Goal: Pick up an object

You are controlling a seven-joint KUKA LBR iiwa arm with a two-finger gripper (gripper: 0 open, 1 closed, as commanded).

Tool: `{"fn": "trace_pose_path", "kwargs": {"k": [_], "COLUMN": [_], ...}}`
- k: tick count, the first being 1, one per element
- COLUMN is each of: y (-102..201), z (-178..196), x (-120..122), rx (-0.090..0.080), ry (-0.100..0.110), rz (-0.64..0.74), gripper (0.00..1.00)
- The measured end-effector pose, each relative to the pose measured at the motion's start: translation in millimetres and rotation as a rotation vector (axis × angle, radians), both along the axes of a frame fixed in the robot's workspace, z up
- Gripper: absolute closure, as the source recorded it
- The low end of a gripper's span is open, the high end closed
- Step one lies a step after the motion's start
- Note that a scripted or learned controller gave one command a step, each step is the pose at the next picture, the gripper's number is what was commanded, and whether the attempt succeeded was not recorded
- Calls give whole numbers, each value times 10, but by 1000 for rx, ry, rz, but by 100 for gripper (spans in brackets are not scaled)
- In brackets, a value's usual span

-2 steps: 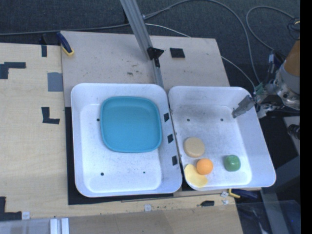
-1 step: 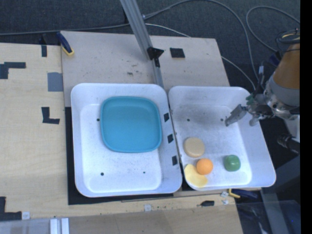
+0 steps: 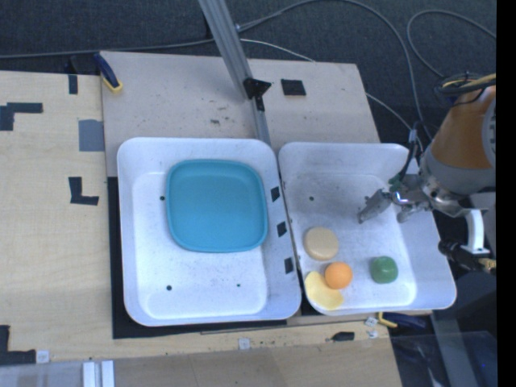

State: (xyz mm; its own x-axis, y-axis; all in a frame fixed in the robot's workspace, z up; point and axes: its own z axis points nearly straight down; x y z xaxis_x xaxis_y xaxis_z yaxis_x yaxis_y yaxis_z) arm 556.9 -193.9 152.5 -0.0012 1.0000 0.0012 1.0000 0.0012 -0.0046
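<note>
In the right bin (image 3: 322,168) lie a tan round piece (image 3: 321,243), an orange ball (image 3: 338,276), a yellow piece (image 3: 324,294) at the front edge and a green round object (image 3: 384,269). My gripper (image 3: 372,209) hangs over the bin's middle right, reaching in from the right, up and to the right of the tan piece and above the green object. Nothing shows between its fingers. I cannot make out how far apart they stand.
The left bin (image 3: 145,240) holds a blue square plate (image 3: 216,205). A metal pole (image 3: 234,47) slants down to the seam between the bins. Cables run over the dark floor at the back right.
</note>
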Motion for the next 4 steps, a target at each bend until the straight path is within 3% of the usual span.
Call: {"fn": "trace_pose_path", "kwargs": {"k": [1, 2, 4], "y": [-35, -34, -56], "z": [-435, -313, 731], "x": [0, 11, 4], "rx": [0, -1, -2], "ry": [0, -4, -7], "rz": [-1, 0, -1], "gripper": [0, 100, 100]}}
